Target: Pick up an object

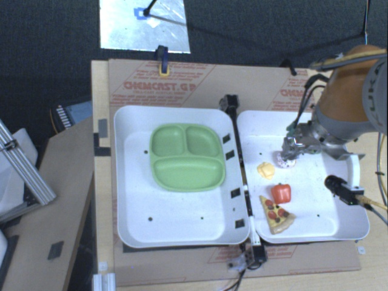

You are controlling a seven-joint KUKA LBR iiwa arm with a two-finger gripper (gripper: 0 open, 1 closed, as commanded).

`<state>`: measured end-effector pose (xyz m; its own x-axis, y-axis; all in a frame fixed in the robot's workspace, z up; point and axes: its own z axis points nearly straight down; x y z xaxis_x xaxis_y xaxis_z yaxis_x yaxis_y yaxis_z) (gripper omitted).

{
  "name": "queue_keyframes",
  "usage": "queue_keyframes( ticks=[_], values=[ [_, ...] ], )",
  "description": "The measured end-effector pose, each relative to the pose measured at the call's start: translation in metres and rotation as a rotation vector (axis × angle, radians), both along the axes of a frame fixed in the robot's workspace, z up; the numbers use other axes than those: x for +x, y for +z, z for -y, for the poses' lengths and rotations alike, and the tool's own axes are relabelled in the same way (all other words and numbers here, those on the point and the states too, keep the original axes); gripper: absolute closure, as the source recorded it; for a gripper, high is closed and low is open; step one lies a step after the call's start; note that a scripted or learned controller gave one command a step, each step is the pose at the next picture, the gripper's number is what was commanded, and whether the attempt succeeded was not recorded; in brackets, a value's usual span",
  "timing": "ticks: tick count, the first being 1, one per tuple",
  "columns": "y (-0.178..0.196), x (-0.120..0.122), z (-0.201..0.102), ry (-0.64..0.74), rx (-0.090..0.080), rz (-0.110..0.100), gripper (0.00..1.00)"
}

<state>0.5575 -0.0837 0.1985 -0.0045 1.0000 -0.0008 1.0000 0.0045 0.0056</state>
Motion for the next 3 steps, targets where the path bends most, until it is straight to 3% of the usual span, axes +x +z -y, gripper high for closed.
queue_keyframes(
  ticks=[1,3],
  values=[
    [0.058,0.009,0.004,0.000,0.000,-0.001,1.00],
    [0.043,0.013,-0.105,0.004,0.002,-0.005,1.00]
  ],
)
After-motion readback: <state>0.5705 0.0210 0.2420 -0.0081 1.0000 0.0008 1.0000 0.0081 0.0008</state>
